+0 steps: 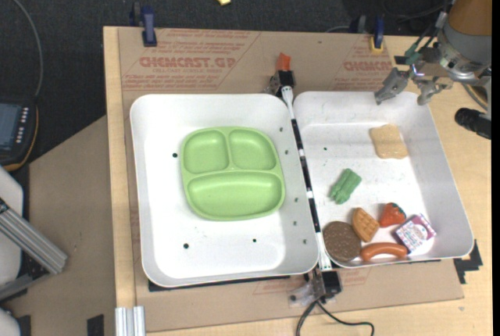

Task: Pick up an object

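gripper point(406, 86) spread open, empty, poised over the far edge of the right bin point(445, 194). nearest candidate — tan bread slice point(388, 141) lying flat, just inside that far edge, apart from the near-corner clutter. advised: descend squarely, straddle the narrow sides, then close.

The grey arm with its orange band point(474, 10) reaches in from the right, its two-finger gripper point(407, 90) hanging with jaws spread apart, holding nothing.

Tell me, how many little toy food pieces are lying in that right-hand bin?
7, all in plain sight: bread slice near the back, green piece mid-bin, and at the front a brown patty, cracker, strawberry, sausage and purple packet.
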